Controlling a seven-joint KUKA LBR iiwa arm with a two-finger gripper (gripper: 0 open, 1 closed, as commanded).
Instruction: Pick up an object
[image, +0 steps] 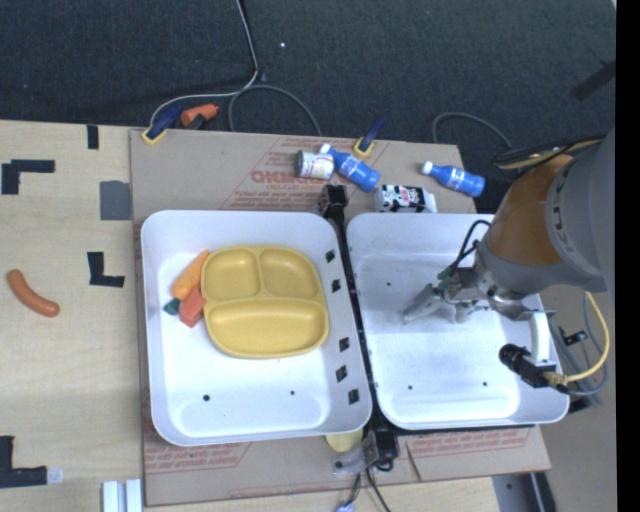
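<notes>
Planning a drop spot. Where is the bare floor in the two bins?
Left white bin: bare strip along the front, below the yellow divided plastic plate; crowded at the orange and red toy pieces. Right white bin: front half bare; the gripper sits mid-bin.

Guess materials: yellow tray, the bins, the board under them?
Yellow tray: likely moulded plastic, smooth with a soft sheen and rounded compartments. Left bin and right bin: probably thin white plastic, matte with rolled rims, though painted metal is possible. Board: looks like brown cardboard, dull, with red print.
</notes>
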